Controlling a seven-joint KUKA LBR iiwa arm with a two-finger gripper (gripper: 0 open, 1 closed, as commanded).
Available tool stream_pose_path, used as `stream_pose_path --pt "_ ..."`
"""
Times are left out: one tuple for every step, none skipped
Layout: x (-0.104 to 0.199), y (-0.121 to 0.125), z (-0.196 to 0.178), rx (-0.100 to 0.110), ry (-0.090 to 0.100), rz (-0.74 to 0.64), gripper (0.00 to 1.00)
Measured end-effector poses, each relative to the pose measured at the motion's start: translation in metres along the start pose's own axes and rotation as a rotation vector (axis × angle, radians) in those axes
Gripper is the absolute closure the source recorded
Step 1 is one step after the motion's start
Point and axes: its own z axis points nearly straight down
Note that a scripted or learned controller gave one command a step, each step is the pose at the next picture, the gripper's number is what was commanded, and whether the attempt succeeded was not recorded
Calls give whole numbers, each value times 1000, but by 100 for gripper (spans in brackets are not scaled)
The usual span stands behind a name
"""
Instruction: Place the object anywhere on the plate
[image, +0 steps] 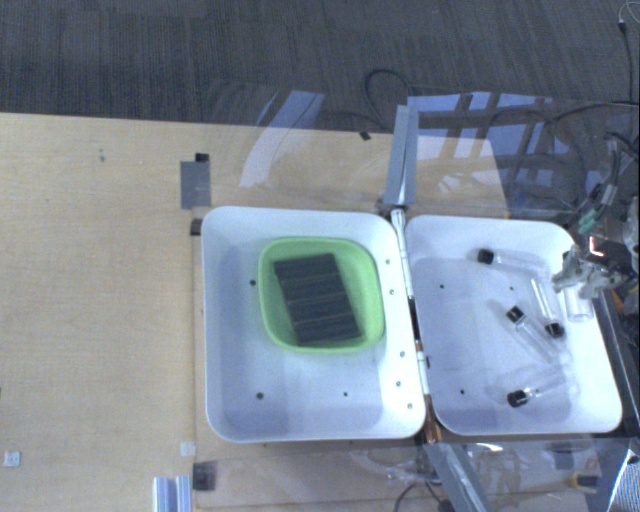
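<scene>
Green plate (372, 300) carrying a dark ridged block (317, 298) sits in the left bin (300, 410). Clear black-capped vials (532, 388) lie in the right bin (450, 400); the pincer (578, 275) hovers at its three o'clock edge.

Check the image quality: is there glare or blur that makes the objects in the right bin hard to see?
Camera view: the clear vials in the right bin nearly vanish against the white floor, only their black caps reading sharply; the gripper at the edge is blurry; the green plate is evenly lit and distinct.

Two white bins (230, 400) sit side by side on the tabletop (90, 300), a dark floor (200, 50) beyond the tabletop's far edge.
</scene>
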Motion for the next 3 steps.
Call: stream_pose_path --pt "-12 -37 -79 -4 0 141 0" --pt "-10 -37 -123 -4 -1 25 0" --pt "-5 -38 -163 -5 -1 -236 0"
